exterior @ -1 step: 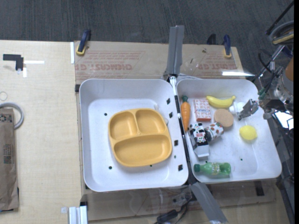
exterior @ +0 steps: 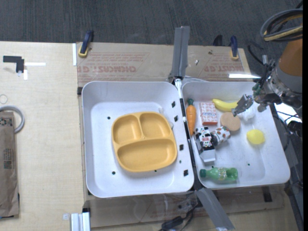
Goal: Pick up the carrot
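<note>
While my arm sits at the right rim, the scene reads as follows.
Left bin (exterior: 91, 143): shallow white plastic with rounded corners; it holds a matte yellow-orange divided plate (exterior: 143, 141) with three compartments.
Right bin (exterior: 269, 170): same moulded white tray, cluttered.
My gripper (exterior: 246, 104): poised over the right bin's upper part, beside the banana (exterior: 225, 105); nothing lies between its tips, and how far they stand apart I cannot tell.
Green bottle (exterior: 220, 174): smooth, lying on its side at the near wall.
Carrot (exterior: 191, 117): slim orange taper with a green top, lying lengthwise against the right bin's left wall, just beside a printed carton (exterior: 208, 113).
Approach, my judgement: I should cross left, align the tips across the carrot's narrow width, and descend clear of wall and carton; the hard smooth taper may slip.
Lemon (exterior: 255, 136): small yellow ball, well apart.
</note>
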